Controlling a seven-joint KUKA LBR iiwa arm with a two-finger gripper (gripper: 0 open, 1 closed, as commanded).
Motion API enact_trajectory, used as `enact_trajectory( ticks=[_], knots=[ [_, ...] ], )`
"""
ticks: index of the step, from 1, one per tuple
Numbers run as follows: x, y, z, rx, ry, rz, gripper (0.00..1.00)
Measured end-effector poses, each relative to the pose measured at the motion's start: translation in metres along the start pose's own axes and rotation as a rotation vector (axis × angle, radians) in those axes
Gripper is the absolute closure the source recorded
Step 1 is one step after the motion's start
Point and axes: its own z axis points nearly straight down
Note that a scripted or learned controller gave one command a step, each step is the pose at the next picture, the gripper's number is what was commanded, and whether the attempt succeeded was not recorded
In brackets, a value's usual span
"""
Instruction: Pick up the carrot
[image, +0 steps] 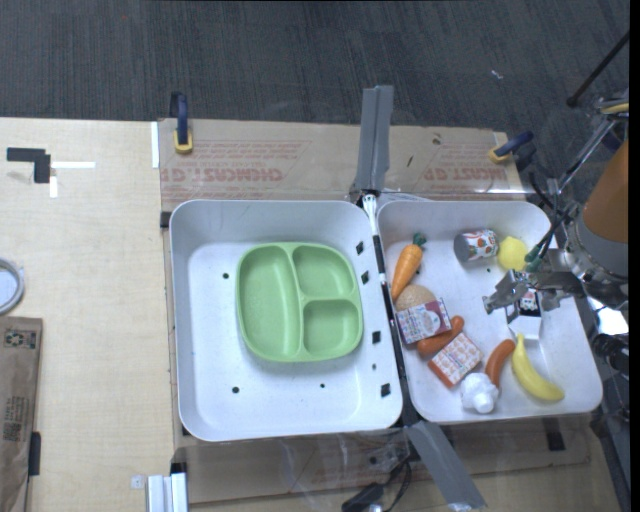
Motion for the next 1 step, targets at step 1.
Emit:
enact_trajectory(
  ticks=[1],
  knots=[
    [0.0249,0.0391,-0.0894,-0.002,-0.003,0.142,0.0]
  ],
)
